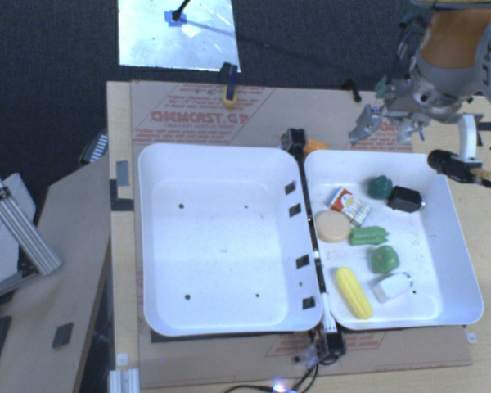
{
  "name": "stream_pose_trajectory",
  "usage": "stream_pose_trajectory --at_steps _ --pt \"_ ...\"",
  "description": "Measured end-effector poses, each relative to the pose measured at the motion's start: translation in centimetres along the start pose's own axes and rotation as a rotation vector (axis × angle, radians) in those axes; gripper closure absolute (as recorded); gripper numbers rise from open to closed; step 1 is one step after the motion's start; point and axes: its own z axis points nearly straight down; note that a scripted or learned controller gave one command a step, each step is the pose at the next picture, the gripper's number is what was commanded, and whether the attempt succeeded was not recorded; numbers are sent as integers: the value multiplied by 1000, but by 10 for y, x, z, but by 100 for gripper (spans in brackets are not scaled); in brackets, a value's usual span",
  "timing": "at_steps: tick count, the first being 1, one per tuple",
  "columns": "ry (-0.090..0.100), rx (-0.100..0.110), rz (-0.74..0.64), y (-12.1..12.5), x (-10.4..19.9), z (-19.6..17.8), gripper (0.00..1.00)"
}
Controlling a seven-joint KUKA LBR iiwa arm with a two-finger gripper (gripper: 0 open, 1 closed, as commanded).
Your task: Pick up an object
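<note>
Count, relative to right bin (454, 244): inside it 8 items. 3 green pieces (380, 187), 1 black block (404, 198), 1 carton (349, 205), 1 tan disc (333, 227), 1 corn (353, 292), 1 white block (391, 287). Bins: 2.

Smooth white plastic bins (221, 170) on printed cardboard (200, 113); glossy yellow corn (353, 292).

The light is bright and even, falling from overhead, so the two white bins (221, 236) look almost washed out and cast only thin, soft shadows along their rims. A metal sheet (178, 23) on the dark floor throws back a pale glare. The picture is a little soft and grainy all over; small objects have fuzzy edges, and the arm (462, 31) at upper right looks slightly blurred.
</note>
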Motion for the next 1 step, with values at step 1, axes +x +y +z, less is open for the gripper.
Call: stream_pose_trajectory --at_steps 1 --pt "1 15 6 -39 -37 143 0"
